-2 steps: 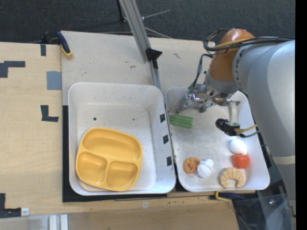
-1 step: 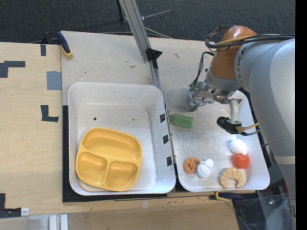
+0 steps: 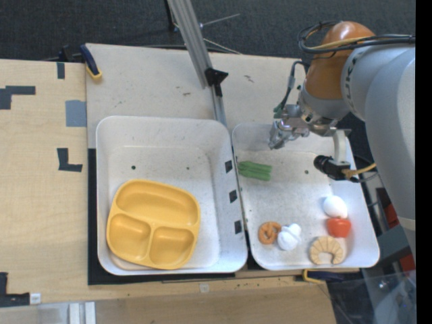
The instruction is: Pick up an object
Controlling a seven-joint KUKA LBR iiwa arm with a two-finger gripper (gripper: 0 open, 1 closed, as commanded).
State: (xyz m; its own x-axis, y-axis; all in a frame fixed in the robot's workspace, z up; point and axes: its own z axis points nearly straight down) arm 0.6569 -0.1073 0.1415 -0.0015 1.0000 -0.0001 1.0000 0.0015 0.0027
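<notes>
White plastic makes up both shallow bins; the right-hand bin [image 3: 307, 262] holds all the loose pieces, and the left-hand bin [image 3: 162, 130] carries only a yellow three-compartment plastic tray [image 3: 154, 223] in its lower part.

The two-finger gripper [image 3: 279, 140] hangs over the upper left corner of the right bin, close to the far rim. The nearest candidate is the flat green oblong block [image 3: 254, 171], which lies just below and slightly to the left of the gripper in the frame, apart from it. Its long axis runs roughly left to right, tilted a little downward toward the right. To take it, I judge the claw would need to shift down-left and close across the block's short side.

The other pieces sit well apart, along the bin's lower edge: a small brown pretzel-like ring [image 3: 269, 232] touching a white lumpy piece [image 3: 289, 237], a tan croissant shape [image 3: 328, 250], and above it a red piece [image 3: 339, 227] with a white egg-like ball [image 3: 335, 206] on top.

The grey arm enters from the upper right, its orange band [image 3: 331, 66] above the wrist, the wrist pointing down and leftward into the bin. How far the claw is spread I cannot tell; nothing is visibly held.
</notes>
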